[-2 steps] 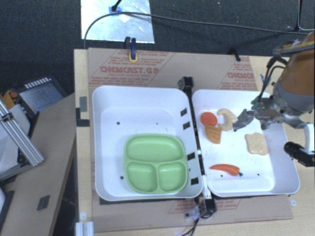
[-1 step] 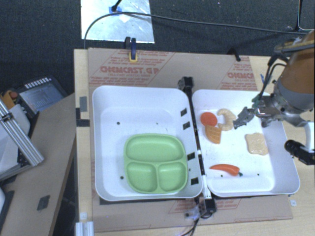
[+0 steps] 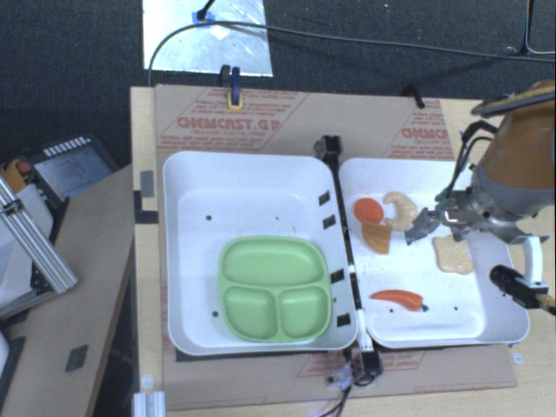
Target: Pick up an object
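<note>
The right bin [image 3: 486,320] holds several toy food pieces: a round red tomato [image 3: 368,209], a curved pale croissant [image 3: 402,207], an orange wedge [image 3: 377,237], a tan bread slice [image 3: 453,255] and a long red-orange chili [image 3: 397,299]. My gripper [image 3: 427,224] hangs over the middle of this bin, just right of the croissant and left of the bread slice. Its dark fingers point down and to the left with nothing seen between them.
The left bin [image 3: 187,189] carries a green three-compartment plate [image 3: 271,287]. A black divider clip strip [image 3: 339,233] runs between the bins. The arm's orange band [image 3: 526,142] and grey wrist stand over the right bin's far right side. A clamp [image 3: 233,87] sits at the bench's back.
</note>
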